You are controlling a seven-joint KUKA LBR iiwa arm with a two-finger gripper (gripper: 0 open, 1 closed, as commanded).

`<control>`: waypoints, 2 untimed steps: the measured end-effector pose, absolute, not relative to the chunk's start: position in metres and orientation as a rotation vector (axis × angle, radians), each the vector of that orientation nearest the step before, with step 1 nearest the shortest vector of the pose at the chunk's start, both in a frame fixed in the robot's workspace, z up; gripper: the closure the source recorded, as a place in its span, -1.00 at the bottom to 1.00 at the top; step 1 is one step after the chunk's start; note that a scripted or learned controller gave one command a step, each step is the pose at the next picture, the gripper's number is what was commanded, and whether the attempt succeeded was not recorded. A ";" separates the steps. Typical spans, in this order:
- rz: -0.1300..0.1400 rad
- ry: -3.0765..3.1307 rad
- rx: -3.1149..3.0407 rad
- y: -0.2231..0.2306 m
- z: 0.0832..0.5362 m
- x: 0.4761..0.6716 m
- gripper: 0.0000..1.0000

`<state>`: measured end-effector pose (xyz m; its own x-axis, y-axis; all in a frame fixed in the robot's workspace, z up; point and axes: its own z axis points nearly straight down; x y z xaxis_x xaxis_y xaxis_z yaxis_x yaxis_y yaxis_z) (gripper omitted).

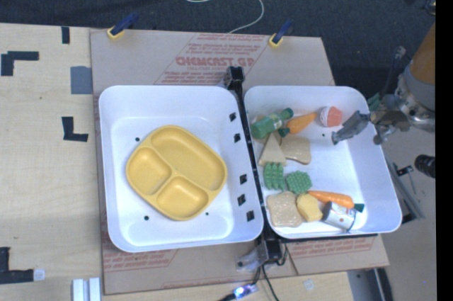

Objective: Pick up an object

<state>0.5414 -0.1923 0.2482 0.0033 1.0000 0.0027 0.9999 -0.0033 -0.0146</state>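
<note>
Gripper [362,126] hung over the right bin's [375,179] far edge, fingers spread wide and empty, probably lining up on the toy food.

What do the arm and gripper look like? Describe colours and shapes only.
The arm is grey, with an orange band above the wrist. Its gripper is dark grey, with two slim fingers and small green parts near its base.

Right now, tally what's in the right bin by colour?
Green: 3 (bottle, two waffle pieces)
Orange: 2 (carrots)
Tan: 3 (bread slices)
Yellow: 1 (chunk)
Red-white: 1 (ball)
Silver: 1 (can)
Total: 11
</note>
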 end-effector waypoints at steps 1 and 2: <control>0.002 -2.222 -2.220 -0.192 0.256 0.544 -1.00; 0.005 -2.219 -2.218 -0.192 0.205 0.534 -1.00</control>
<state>0.5339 -0.1917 0.2054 -0.0002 1.0000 0.0006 1.0000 0.0002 -0.0055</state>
